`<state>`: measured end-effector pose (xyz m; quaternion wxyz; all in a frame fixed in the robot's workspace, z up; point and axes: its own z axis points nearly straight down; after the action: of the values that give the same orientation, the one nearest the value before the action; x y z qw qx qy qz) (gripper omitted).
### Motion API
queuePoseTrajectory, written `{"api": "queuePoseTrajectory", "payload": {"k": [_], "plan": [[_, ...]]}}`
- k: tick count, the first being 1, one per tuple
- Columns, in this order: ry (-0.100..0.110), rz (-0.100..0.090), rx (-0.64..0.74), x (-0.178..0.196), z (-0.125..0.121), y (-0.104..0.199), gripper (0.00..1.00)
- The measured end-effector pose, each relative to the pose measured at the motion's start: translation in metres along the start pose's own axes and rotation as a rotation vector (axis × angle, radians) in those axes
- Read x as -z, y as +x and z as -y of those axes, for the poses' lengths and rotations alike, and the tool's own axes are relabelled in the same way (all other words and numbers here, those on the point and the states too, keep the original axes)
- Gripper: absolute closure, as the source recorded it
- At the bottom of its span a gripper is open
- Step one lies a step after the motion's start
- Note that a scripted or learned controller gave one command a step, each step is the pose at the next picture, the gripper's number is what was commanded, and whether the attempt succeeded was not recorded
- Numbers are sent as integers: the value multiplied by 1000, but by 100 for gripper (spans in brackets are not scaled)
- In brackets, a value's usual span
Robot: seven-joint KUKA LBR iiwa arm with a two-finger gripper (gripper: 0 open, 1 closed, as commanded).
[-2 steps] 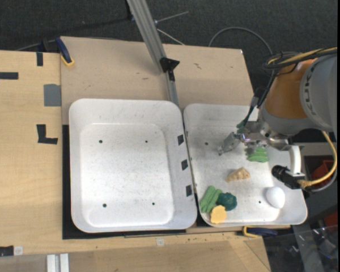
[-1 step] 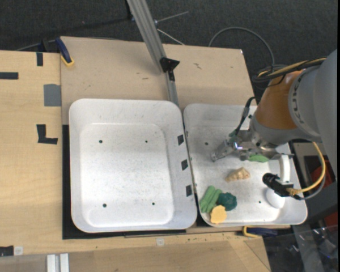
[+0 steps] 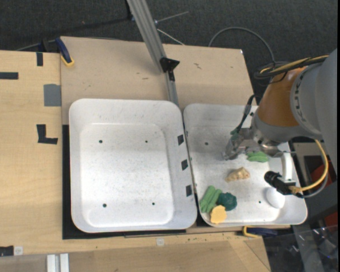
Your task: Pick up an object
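Observation:
My gripper (image 3: pixel 233 152) hangs low over the middle of the right bin (image 3: pixel 207 123), reaching in from the right. A small tan object (image 3: pixel 238 175) lies just below it on the bin floor. A light green piece (image 3: pixel 259 157) sits right beside the fingers, partly hidden by the wrist. Near the bin's front edge lie a green ribbed object (image 3: pixel 209 198), a dark teal lump (image 3: pixel 228 200) and a yellow piece (image 3: pixel 218 214). A white rounded object (image 3: pixel 273 198) rests at the front right.
The left bin (image 3: pixel 124 163) stands alongside, sharing a raised middle rim. A metal pole (image 3: pixel 150 33) slants down to the bins' back edge. A black and yellow cable (image 3: pixel 297 188) loops off the arm over the right bin's right side.

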<state>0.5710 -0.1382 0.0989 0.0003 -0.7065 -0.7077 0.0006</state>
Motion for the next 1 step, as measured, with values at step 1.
{"api": "queuePoseTrajectory", "payload": {"k": [1], "plan": [[-3, 0, -1, 43, 4, 1, 100]]}}
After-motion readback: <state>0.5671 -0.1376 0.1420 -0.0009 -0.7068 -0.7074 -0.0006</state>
